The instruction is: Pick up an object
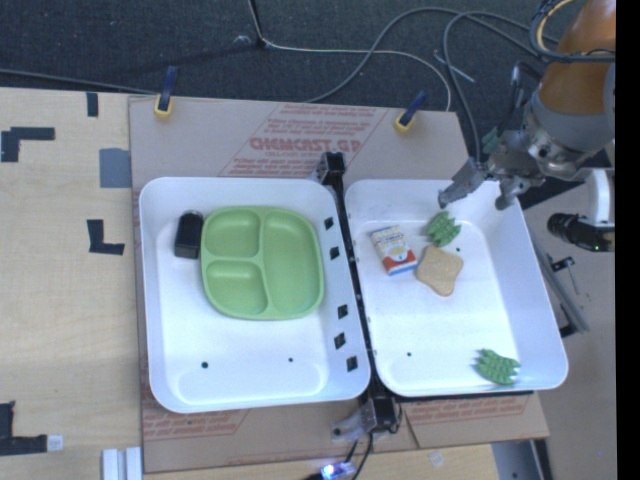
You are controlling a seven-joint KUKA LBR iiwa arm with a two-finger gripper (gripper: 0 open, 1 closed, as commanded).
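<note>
Over R bin [540, 298], jaws open, nothing held

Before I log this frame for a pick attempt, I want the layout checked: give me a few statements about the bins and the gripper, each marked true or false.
1. The green divided plate lies in the left bin. True.
2. A black block sits in the right bin. False: it lies in the left bin, beside the plate.
3. The gripper holds the toast slice. False: its fingers are open above the bin's far edge; the toast lies on the floor.
4. Two green leafy pieces lie in the right bin. True: one near the toast, one at the near corner.
</note>
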